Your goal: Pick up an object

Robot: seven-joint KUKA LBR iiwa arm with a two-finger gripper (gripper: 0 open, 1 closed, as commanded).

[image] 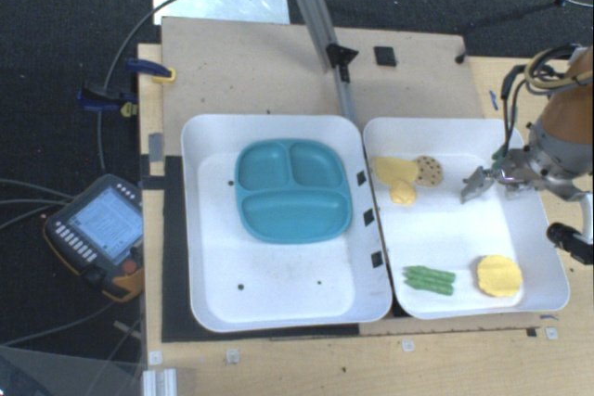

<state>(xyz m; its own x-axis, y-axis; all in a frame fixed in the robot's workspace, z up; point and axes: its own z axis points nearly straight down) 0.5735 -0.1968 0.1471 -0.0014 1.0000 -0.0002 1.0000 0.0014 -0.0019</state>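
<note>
Claw (475,187) over bare right bin (464,232) floor, food items along edges

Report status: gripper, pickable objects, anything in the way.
Gripper over right bin, holding nothing. Cookie, yellow pieces, green beans, yellow round all lying in that bin. Nothing blocking them.

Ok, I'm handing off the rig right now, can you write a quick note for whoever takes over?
Claw: over the right bin, upper middle, nothing between its fingers.
Right bin: yellow wedge, cookie and small yellow piece clustered at upper left; green beans and round yellow piece at the bottom.
Left bin: teal divided plate.
Done: nothing picked yet.
Left: grasp and lift one object; the cookie cluster looks nearest.
</note>
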